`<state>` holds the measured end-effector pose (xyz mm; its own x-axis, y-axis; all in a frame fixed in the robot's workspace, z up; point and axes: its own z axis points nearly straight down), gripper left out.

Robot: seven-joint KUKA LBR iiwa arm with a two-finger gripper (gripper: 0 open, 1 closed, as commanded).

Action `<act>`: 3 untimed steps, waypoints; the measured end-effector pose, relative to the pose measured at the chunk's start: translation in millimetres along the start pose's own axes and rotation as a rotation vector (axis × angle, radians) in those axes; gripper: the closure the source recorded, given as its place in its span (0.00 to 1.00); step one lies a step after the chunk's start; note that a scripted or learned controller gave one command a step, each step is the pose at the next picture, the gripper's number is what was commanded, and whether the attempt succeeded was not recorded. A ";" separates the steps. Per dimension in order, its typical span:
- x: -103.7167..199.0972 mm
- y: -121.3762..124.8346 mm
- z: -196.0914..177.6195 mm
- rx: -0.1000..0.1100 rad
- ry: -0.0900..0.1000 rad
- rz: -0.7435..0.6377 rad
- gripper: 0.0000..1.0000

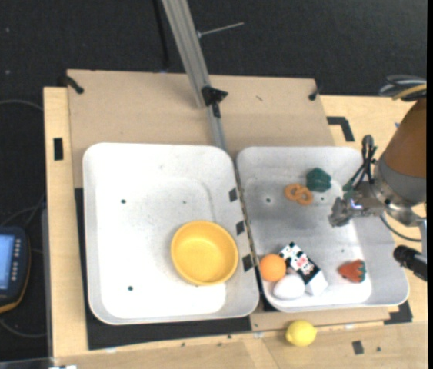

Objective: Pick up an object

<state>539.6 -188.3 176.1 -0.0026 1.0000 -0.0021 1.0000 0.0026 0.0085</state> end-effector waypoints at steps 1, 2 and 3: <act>-1.2 2.8 -54.3 0.000 0.000 -0.001 1.00; 52.3 22.0 -66.2 0.005 0.003 -0.006 1.00; 101.1 31.0 -60.9 0.009 0.003 0.000 1.00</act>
<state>569.9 -87.1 237.1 -0.0026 1.0000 0.0005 1.0000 0.0026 -0.0002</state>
